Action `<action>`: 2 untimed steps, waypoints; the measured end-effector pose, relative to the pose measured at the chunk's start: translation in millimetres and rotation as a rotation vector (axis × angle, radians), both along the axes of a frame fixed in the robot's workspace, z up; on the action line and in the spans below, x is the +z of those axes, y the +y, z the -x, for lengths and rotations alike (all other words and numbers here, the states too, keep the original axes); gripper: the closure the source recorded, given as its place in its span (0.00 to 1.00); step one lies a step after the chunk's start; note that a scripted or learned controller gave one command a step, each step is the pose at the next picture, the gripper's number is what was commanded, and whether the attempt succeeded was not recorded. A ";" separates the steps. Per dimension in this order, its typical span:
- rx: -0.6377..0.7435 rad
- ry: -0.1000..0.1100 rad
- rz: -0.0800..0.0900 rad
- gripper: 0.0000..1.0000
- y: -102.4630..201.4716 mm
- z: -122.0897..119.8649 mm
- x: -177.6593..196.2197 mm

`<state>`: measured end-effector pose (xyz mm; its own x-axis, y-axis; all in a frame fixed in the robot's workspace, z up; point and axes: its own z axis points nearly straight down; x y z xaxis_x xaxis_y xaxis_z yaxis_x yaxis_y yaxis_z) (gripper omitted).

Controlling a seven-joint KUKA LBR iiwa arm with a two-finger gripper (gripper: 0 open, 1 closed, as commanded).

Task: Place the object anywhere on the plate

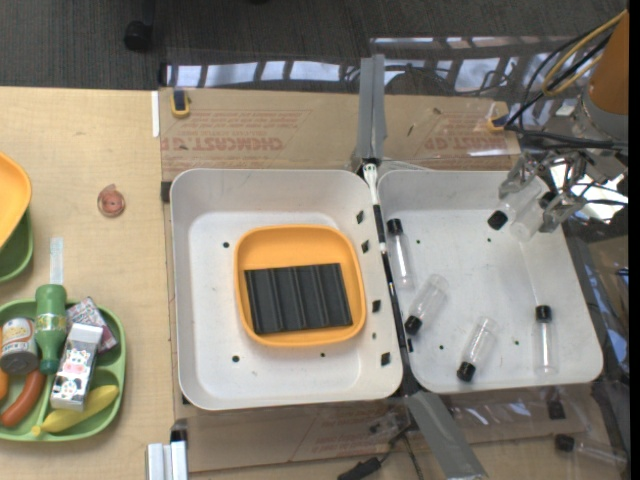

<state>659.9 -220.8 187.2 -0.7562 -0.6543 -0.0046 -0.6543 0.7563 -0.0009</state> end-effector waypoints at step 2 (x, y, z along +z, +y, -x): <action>0.280 0.000 0.000 1.00 0.6 -0.1 8.4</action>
